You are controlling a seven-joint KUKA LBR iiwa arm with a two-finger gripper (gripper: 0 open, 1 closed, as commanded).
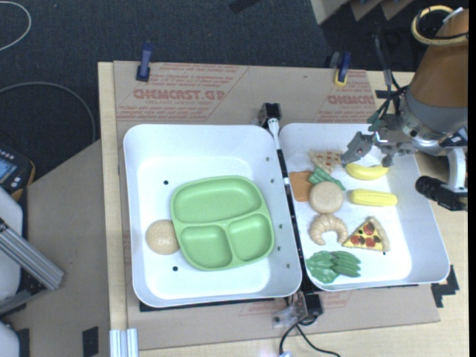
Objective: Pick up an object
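Dark carpet surrounds the counter [223, 88] and its two bins. Over the right bin [424, 266], the pincer [372, 146] hangs with fingers apart, just above the banana [367, 172]. Best to descend straight, straddle the banana's middle, avoid the cracker [325, 159], then close.

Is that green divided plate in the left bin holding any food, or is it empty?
Empty. The green plate shows three bare compartments. A round bun lies beside it on the left bin's floor, not on it.
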